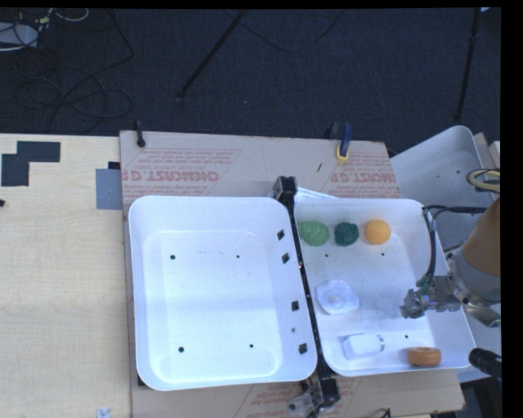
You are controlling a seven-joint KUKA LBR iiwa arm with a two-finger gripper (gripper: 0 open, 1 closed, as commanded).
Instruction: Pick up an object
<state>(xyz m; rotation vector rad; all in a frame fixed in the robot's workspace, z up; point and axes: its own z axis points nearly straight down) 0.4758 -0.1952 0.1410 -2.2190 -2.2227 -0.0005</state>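
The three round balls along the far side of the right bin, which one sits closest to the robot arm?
The orange ball, at the right end of the row. The dark green ball is in the middle, and the light green ball sits farthest left, beside the divider between the bins.

Hidden and uncertain, as seen from above:

- My arm (489, 245) — cut off at the right; the grey link and a patch of the orange band show, the rest runs out of sight.
- My gripper (415, 305) — a small dark cluster over the right bin's (445, 343) right side; too small and blurred for me to read.
- Clear plastic item (336, 296), mid right bin — white on white, outline faint, kind unclear.
- Second pale item (362, 344) near the front wall — flat and whitish, identity unclear.
- Black clamp (315, 397) at the bench's front edge between the bins — partly cropped by the bottom edge.
- Cables (33, 24), top left corner — run off the picture.
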